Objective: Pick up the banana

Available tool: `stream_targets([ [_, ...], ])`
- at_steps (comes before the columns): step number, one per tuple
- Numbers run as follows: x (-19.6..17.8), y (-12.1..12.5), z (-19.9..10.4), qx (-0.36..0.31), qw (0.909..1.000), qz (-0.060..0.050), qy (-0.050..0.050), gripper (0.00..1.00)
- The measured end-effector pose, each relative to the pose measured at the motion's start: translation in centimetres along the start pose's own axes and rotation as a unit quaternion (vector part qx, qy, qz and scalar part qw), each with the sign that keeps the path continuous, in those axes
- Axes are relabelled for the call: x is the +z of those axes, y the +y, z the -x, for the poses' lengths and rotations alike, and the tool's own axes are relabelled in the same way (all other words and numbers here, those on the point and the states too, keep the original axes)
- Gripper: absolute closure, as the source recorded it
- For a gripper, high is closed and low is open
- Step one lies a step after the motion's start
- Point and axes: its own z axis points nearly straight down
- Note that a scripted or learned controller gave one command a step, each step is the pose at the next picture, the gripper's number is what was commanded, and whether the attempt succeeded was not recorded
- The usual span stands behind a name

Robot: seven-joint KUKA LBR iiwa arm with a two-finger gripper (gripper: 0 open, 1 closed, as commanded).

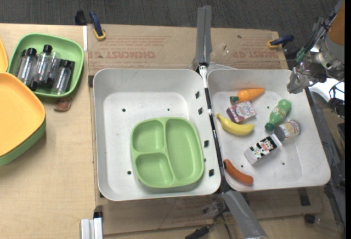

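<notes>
One sausage (238, 172), one banana (235, 125), one carrot (250, 93); hand (296, 82) state unclear.

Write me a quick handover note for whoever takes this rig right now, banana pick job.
Gripper: at the right bin's upper right rim, holding nothing; whether it is open or shut can't be told.
Banana: lying in the right bin's left part, just below the purple carton, apart from the gripper.
Done: nothing yet; banana not grasped.
Left: move over the banana, descend, grasp, lift.
</notes>
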Motion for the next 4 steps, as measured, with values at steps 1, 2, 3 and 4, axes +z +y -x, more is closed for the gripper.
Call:
stream_targets([
  [1,13.3,-4.2,2.9,-0.004,1.0000,0.001,0.000,1.00],
  [2,13.2,5.3,-0.5,0.109,0.9941,0.001,0.000,1.00],
  [3,13.2,0.2,-6.7,0.029,0.9996,0.001,0.000,1.00],
  [4,13.3,-4.4,-9.0,0.001,1.0000,0.000,0.000,1.00],
])
